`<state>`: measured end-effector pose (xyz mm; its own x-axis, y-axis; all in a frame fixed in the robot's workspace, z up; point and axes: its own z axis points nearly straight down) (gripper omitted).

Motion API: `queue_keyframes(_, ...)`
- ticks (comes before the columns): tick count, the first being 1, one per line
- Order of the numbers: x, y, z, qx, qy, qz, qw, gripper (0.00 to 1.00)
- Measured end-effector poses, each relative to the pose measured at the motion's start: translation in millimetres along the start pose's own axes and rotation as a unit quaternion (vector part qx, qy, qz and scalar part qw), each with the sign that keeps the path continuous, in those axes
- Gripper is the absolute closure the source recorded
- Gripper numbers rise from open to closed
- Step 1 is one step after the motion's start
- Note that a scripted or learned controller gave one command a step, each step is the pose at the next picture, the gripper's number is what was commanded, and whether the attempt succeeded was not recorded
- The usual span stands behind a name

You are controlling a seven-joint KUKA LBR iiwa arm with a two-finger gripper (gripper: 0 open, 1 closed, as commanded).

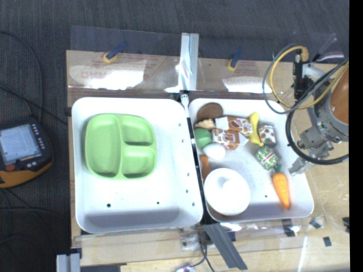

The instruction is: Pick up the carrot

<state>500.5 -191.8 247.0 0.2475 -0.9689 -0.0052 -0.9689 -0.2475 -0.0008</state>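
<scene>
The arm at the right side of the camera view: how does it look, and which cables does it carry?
The arm is grey metal with an orange band near the edge. Yellow and black cables loop over it. Its gripper is small and grey.

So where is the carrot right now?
The carrot lies in the right bin, near its front-right corner, right of the white bowl and below a small can.

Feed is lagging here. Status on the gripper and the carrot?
Gripper at right bin's right edge, holding nothing. Orange tapered carrot lying loose near front right corner. Small green-and-white can just behind it; white round bowl alongside.
</scene>
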Motion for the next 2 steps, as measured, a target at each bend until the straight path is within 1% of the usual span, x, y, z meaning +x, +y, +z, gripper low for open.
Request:
queue_keyframes(1, -26, 13, 136, -0.005, -0.003, -0.089, 0.9960, 1.00)
queue_keyframes(2, 7, 11, 58, 0.000, 0.000, -0.222, 0.9749, 1.00)
